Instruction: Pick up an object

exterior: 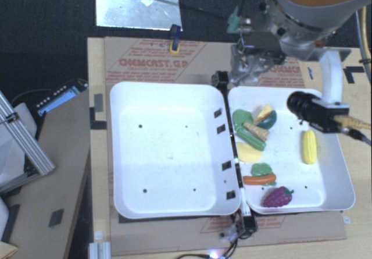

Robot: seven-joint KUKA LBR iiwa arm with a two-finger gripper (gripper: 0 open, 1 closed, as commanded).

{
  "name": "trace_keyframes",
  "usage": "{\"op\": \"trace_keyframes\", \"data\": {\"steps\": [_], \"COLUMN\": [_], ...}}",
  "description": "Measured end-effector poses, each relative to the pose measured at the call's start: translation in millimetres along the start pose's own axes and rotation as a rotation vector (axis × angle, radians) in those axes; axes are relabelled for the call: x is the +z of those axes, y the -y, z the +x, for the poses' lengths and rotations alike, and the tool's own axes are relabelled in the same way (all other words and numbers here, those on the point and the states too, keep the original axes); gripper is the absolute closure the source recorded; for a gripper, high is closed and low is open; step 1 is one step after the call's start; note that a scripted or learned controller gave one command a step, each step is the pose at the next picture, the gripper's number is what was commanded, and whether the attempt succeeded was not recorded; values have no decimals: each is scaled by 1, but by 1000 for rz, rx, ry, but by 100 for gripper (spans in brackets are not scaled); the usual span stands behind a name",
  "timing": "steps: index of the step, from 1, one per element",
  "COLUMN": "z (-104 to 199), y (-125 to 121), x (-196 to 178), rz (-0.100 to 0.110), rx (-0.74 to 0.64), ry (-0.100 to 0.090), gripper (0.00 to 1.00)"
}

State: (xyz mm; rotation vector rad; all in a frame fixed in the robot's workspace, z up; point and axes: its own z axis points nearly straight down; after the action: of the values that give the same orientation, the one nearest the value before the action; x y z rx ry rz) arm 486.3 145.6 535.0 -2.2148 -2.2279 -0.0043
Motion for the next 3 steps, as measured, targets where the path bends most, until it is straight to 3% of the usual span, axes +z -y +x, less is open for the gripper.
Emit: {"op": "trace_keyframes", "data": {"steps": [3], "z": [54], "y": [0], "x": [0], "rz": [0], "rx": [1], "ry": [0], "gripper": [100]}}
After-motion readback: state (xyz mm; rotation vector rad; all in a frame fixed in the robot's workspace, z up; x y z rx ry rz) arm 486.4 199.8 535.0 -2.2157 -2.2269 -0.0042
